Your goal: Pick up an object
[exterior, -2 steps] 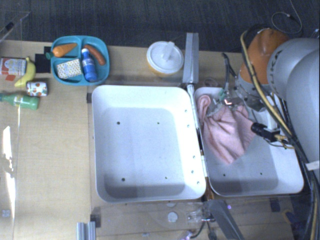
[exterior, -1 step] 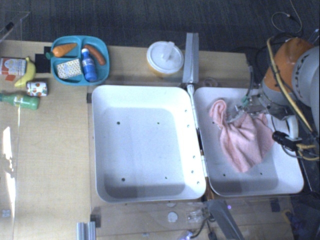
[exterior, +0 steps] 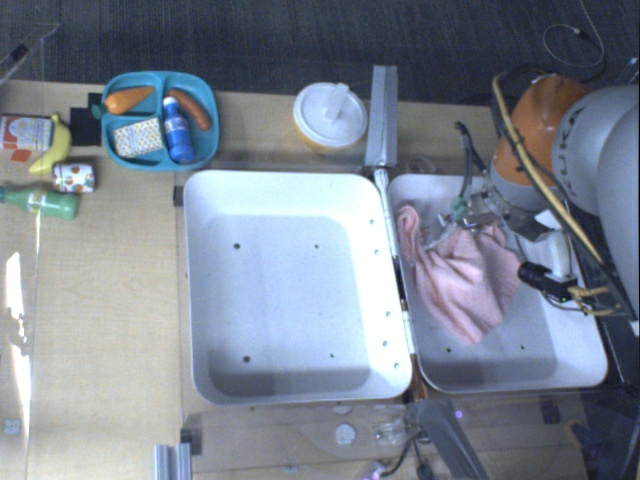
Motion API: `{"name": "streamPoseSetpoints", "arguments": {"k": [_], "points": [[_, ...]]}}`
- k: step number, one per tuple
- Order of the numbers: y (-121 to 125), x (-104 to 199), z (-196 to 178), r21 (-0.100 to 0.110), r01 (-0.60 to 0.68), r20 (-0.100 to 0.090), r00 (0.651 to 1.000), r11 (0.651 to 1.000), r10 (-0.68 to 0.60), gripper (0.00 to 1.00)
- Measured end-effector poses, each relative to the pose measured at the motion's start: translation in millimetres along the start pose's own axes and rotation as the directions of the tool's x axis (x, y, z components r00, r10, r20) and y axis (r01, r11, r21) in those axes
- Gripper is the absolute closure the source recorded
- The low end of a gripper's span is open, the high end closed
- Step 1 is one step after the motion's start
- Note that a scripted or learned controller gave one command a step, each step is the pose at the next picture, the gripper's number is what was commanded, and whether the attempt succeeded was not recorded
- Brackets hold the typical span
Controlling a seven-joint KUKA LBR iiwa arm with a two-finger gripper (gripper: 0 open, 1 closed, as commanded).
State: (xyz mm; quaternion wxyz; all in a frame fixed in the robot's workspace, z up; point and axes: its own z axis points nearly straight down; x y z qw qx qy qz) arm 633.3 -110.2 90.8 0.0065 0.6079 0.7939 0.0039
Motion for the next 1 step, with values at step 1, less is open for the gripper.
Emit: {"name": "streamPoseSetpoints", "arguments": {"k": [1], "points": [[3.2,-0.7,-13.2,-0.009,0.001,0.005,1.0,1.0,-0.001,1.0]]}}
